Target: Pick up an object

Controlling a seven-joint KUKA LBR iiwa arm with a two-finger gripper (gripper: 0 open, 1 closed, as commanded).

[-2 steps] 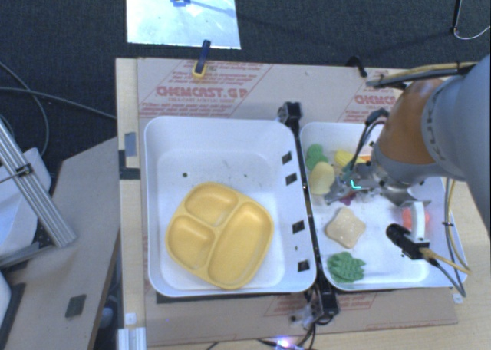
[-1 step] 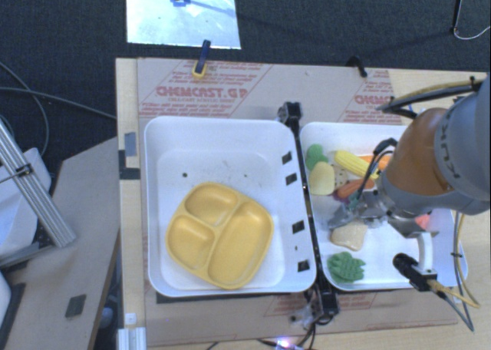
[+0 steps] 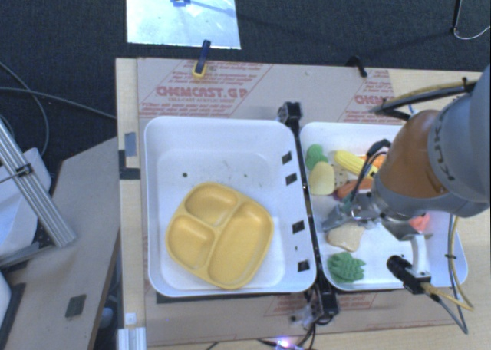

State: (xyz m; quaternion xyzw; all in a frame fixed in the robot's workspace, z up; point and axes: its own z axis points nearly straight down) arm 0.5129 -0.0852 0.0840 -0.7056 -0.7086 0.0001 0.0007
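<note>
The right bin (image 3: pixel 383 127) holds several toy foods: a green piece (image 3: pixel 315 155), a yellow corn cob (image 3: pixel 349 161), a pale yellow piece (image 3: pixel 322 179), an orange piece (image 3: pixel 354 186), a beige piece (image 3: pixel 344 238), a frilly green piece (image 3: pixel 347 266) and a pink piece (image 3: pixel 420 223). My gripper (image 3: pixel 343 216) hangs low over the left half of this bin, just above the beige piece and below the orange one. The arm's bulk hides the middle of the bin. Nothing is visibly held.
The left bin (image 3: pixel 222 130) holds a yellow divided plate (image 3: pixel 220 234). A black divider with clips (image 3: pixel 301 187) runs between the bins. Cables (image 3: pixel 445 295) trail off the arm at the right bin's front right corner.
</note>
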